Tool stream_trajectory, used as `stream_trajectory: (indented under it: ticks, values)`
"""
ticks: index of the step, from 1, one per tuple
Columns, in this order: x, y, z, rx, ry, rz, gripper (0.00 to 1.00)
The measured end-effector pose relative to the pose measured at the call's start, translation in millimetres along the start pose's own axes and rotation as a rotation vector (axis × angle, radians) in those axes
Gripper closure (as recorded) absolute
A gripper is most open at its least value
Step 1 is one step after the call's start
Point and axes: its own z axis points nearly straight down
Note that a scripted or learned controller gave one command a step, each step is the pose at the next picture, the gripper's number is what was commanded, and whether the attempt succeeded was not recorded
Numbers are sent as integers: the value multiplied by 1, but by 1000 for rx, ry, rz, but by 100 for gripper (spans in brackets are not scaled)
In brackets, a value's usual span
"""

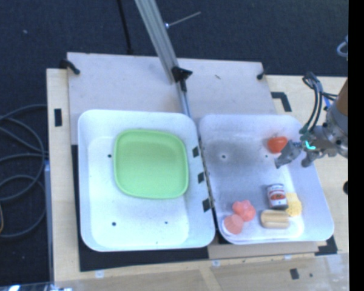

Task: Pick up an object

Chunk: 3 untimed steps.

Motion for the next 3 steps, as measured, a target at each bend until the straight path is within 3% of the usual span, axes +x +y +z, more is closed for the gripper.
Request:
stream_trajectory:
  ticks: [1, 3]
  values:
    - [0, 0, 0, 0, 0, 0, 0]
    - [-4, -9, 92, 4, 0, 1, 0]
